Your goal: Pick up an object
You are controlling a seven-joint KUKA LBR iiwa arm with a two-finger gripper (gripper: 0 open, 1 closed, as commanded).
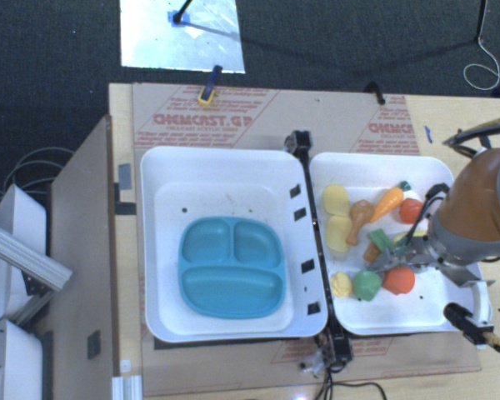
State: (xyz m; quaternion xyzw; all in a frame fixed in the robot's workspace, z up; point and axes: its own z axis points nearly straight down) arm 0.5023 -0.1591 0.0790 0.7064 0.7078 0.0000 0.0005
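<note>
Table (125, 107) carries two shallow white bins side by side. Left bin (162, 182) holds a blue divided tray (231, 267), nothing on it. Right bin (433, 319) holds the toy food, all clustered in its middle and left half: two pale yellow pieces (337, 215) against the left wall, a brown piece (361, 213) beside them, an orange carrot (388, 200) lying at a slant, a red tomato (410, 210) toward the back, a small green block (377, 240), a small yellow piece (341, 284) at the front left, a green round piece (367, 285) and a red-orange round piece (399, 281) just beside it.

Arm (479, 211) reaches in from the right, low over the right bin. End effector (397, 259) sits down among the items, between the green block and the two round pieces at the front. Cannot tell how far it is open, or whether anything is in it; the dark hardware blurs into the clutter.

Risks, as judged: items lie close, several touching, so a closing grasp may catch two at once or pinch an edge and squirt a round piece sideways. Round pieces likely roll. A descent off-centre could push the pile toward the bin wall instead of gripping. A shallow hold may slip on the lift.
</note>
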